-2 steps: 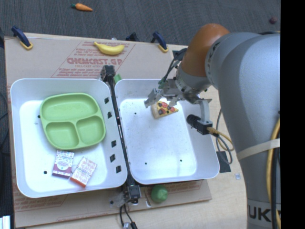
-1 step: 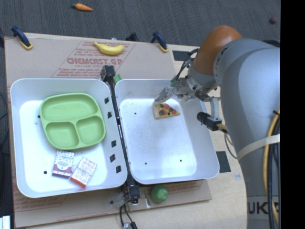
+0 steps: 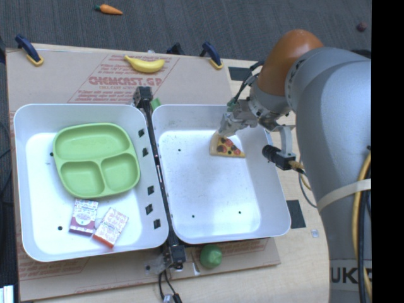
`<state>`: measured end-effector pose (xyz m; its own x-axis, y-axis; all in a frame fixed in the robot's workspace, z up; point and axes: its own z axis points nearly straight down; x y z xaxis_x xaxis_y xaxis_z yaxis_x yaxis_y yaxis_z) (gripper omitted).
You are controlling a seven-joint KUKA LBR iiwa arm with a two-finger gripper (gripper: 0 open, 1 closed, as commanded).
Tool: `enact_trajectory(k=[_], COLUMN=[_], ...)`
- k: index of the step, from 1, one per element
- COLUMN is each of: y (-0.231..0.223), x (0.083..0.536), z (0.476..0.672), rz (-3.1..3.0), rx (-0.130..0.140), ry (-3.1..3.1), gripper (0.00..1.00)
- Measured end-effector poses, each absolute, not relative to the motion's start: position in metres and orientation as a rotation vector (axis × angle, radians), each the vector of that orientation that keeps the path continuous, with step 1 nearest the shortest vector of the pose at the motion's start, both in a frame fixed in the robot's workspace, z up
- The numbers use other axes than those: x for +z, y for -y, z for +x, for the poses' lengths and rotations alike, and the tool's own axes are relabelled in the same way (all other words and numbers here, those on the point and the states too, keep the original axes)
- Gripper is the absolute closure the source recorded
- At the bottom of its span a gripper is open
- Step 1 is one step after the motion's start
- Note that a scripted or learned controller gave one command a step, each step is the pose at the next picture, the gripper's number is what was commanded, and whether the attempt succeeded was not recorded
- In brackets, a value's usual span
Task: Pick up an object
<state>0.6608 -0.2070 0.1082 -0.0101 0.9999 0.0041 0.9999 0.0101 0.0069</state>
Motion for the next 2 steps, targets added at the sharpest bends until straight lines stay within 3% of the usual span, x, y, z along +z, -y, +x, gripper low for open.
enact_trajectory(k=[1,2], y=[0.207,0.210], x=[0.108,0.092], z=[0.661,0.657], rz=[2.208,2.217], rx=[0.012,-0.001], ry=[-2.233,-2.231], gripper=[0.00,0.00])
